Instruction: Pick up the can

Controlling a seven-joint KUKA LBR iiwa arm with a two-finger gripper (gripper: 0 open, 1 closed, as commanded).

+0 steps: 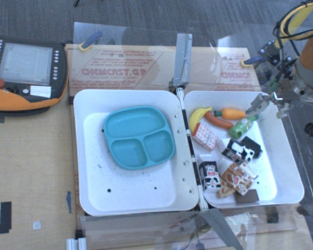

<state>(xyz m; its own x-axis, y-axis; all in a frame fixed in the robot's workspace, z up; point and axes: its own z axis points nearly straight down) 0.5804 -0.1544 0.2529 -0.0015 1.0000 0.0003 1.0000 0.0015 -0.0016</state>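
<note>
A tan bench is seen from above, grey carpet behind it. Two white bins are set side by side on it. All places below are given against the right bin.

Left of the right bin, touching it along the middle seam, the left bin is seen, and a teal divided plate is laid in it. Far left of the right bin, past the other bin, a control pendant with a screen is set on the bench.

The can is taken to be the small green cylinder, though that is not certain at this size. It is laid on its side in the right bin's upper middle part, tilted.

Just above it, near the bin's back wall, a carrot and a red sausage are laid. A banana is found at the bin's upper left corner, with a red-and-white box below it. Two black-and-white packs are placed mid-bin and at the lower left. A brown waffle-like piece is laid near the front wall.

The gripper is held over the bin's upper right corner, just up and right of the can, apart from it. Whether it is open or closed cannot be told. Nothing is seen gripped.
</note>
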